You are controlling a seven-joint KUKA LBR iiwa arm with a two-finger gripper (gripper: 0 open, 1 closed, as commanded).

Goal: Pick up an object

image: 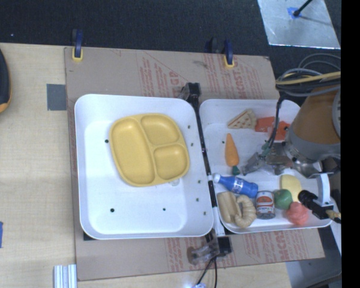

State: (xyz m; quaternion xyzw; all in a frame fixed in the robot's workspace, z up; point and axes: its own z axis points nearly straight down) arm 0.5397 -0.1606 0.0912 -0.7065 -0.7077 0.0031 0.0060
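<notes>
So the hand (pixel 259 159) is down in the right bin (pixel 213 110), fingers spread apart with nothing between them, sitting just right of the orange carrot (pixel 231 150). Just below it there's a blue bottle with a white cap (pixel 236 185) lying on its side, then a small can with a red and white label (pixel 264 205) (too tiny to read), a tan pretzel-looking piece (pixel 237 211), a green ball (pixel 282 198), something yellow (pixel 291 186) and something pinkish red (pixel 298 214). Up top sit a sandwich wedge (pixel 242 120) and an orange-red block (pixel 265 124). The left bin (pixel 90 215) holds a yellow divided plate (pixel 149 148). Both bins rest on cardboard (pixel 132 71) with faint red print I can't make out, laid on the counter (pixel 24 179).
</notes>
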